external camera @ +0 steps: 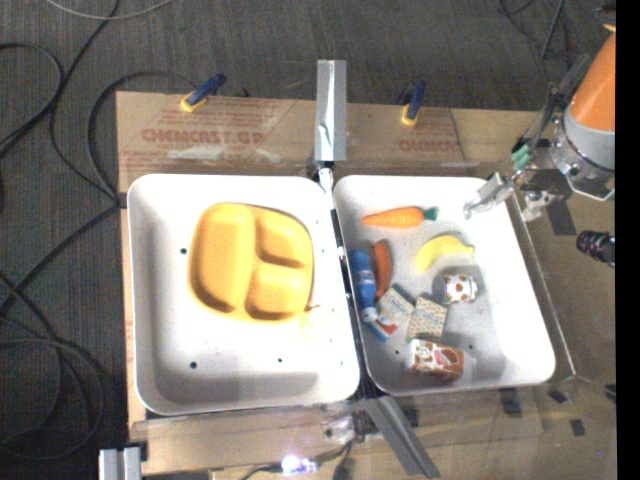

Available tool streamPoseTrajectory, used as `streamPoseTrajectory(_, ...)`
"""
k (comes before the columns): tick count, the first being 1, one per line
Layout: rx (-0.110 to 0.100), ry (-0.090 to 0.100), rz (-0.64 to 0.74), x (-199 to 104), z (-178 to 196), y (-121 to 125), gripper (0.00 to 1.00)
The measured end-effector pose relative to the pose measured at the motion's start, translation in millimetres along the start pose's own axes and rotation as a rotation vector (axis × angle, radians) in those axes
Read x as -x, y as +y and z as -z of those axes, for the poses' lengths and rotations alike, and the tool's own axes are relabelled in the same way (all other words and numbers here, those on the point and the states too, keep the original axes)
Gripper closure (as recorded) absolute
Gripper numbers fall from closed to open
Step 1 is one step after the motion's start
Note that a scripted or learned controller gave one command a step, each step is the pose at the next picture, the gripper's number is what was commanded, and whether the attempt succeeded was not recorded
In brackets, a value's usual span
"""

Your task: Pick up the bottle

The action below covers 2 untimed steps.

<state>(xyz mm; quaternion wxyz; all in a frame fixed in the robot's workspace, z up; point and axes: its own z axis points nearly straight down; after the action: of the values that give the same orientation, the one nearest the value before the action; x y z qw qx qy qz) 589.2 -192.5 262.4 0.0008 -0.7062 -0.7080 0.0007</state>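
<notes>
The bottle (362, 279) is blue with a pale cap and lies on its side along the left wall of the right bin (520, 298). An orange, carrot-like piece (382, 263) rests against its right side. My gripper (484, 199) hangs over the bin's upper right corner, well to the right of the bottle and apart from it. Nothing shows in the gripper.
The right bin also holds a carrot (398, 216), a banana (441, 251), a small can (456, 288), and small cartons (425, 318) near the bottle's cap. A yellow divided tray (252, 260) lies in the left bin (160, 348). A metal bar (330, 118) stands behind the bins.
</notes>
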Motion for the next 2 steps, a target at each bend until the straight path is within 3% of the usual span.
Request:
streamPoseTrajectory(1, -0.003, 0.001, -0.303, -58, -110, -9, 0.00)
streamPoseTrajectory(2, -0.004, 0.001, -0.543, -107, -80, -43, 0.00)
